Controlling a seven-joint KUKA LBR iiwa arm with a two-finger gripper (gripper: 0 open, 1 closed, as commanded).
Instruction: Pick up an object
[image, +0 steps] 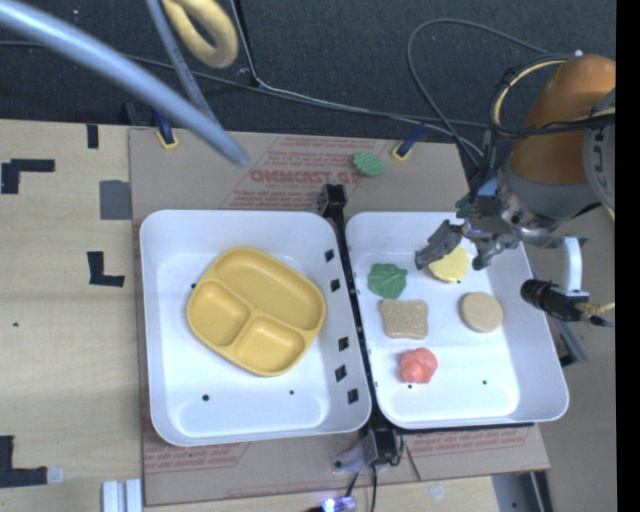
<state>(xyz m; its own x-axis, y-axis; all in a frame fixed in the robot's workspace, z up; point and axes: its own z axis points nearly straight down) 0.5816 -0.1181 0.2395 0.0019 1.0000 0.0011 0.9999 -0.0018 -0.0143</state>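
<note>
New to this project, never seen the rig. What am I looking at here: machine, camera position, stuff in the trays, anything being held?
One fixed camera looks down at a slant on a bench with two shallow white bins. The grey arm with the orange band, entering from the picture's right, is a robot arm ending in a two-finger gripper.

The left bin holds a yellow divided tray. The right bin holds small toy-like pieces: a green piece, a tan square piece, a tan round piece, a red piece and a yellow piece. Another small green piece lies on the cardboard behind the bins.

The gripper's fingers are spread, one to each side of the yellow piece. Nothing is held.
</note>
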